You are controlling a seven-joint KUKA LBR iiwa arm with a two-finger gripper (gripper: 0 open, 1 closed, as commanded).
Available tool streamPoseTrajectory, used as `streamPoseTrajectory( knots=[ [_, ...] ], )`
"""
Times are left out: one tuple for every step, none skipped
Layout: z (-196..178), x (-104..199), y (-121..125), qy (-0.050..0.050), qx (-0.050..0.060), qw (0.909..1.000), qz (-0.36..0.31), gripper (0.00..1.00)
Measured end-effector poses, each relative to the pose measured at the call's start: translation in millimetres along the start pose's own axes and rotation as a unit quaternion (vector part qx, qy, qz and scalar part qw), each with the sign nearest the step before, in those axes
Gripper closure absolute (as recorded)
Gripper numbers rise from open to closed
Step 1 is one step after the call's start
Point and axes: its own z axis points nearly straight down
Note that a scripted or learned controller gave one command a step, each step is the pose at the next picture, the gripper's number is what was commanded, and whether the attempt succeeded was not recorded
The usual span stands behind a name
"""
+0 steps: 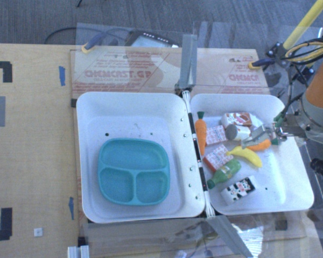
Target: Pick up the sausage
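Gripper (pixel 257 137) hovers in the right bin (pixel 290 192), above the banana (pixel 246 156).

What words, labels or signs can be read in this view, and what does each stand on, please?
"CHEMCAST GP": red print, seen mirrored, on the left protective sheet behind the bins.
Red print on the right sheet: too blurred to read.
Labels on the small cartons and the green bottle in the right bin: too small to read.

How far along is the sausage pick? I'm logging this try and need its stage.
Done: the pincer has reached into the right bin, low over the toy pile. In hand: it sits at an orange piece, probably the sausage, beside the banana; whether the pincer grips it can't be judged. Left: a confirmed grasp and the lift. The teal tray in the left bin plays no part.
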Motion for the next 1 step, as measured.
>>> streamPoseTrajectory(
  knots=[
    [96.8, -18.2, 22.7, 0.005, -0.007, 0.9995, 0.029, 0.0]
  ],
)
